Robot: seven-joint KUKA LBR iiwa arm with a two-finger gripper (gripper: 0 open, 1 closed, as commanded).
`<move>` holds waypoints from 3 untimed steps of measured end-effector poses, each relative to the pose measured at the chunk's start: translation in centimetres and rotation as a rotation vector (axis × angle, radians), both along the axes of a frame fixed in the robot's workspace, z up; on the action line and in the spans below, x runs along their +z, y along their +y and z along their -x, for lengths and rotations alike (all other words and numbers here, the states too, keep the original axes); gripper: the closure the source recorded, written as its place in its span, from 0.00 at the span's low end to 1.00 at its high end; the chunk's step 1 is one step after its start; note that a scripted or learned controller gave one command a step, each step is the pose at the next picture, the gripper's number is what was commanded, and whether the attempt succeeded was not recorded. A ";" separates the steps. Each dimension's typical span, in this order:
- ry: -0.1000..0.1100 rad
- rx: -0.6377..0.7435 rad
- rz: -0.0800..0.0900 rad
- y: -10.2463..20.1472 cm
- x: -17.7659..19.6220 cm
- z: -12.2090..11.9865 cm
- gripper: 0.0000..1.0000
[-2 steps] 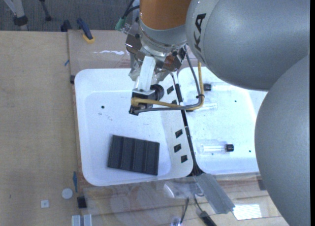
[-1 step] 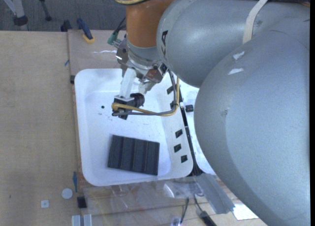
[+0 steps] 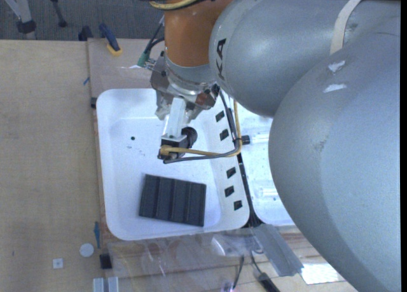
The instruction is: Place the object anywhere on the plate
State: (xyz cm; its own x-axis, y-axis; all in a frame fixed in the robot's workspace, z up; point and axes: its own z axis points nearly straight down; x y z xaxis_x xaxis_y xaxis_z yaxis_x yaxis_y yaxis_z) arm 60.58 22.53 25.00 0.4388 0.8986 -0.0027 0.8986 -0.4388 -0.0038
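The jaws hang below the arm's wrist, over the far right part of the left bin (image 3: 121, 176), and from where I stand I cannot tell whether they are spread or pressed together, because the wrist and its fittings cover them. Just above them sits the orange band (image 3: 191, 17). Behind it the thick grey arm (image 3: 305, 93) sweeps in from the right and takes up much of that side. The dark grey ribbed slab (image 3: 173, 200) is lower in the view than the jaws, nearer the bin's front edge and almost straight in line with them. It lies flat on the white floor, apart from the robot, with a strip of bare floor between the two. Its top is split into four raised bands running side by side, and it is turned a little askew to the bin's walls. A tiny dark speck (image 3: 132, 138) marks the bin floor to the left of the jaws. A row of small black tabs (image 3: 229, 182) runs along the rim where the two bins meet. The right bin (image 3: 261, 157) shows as a pale sliver before the arm hides the rest of it. Both bins rest on a pale wooden tabletop (image 3: 44, 157). On the tabletop, a small grey disc (image 3: 86, 250) lies off the left bin's near left corner, and a blue and yellow tool (image 3: 111, 41) lies beyond the bin's far left corner.
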 end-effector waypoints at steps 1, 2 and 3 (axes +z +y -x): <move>-0.005 0.052 -0.001 0.0 -1.3 -1.8 1.00; -0.003 -0.292 0.000 0.1 -9.7 -5.3 1.00; -0.007 0.318 -0.001 -0.3 6.6 -4.6 1.00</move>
State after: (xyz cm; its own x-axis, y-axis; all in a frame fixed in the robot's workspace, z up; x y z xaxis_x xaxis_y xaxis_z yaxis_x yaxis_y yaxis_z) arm 65.17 22.21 31.56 0.1363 0.9907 0.0007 0.9907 -0.1363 0.0026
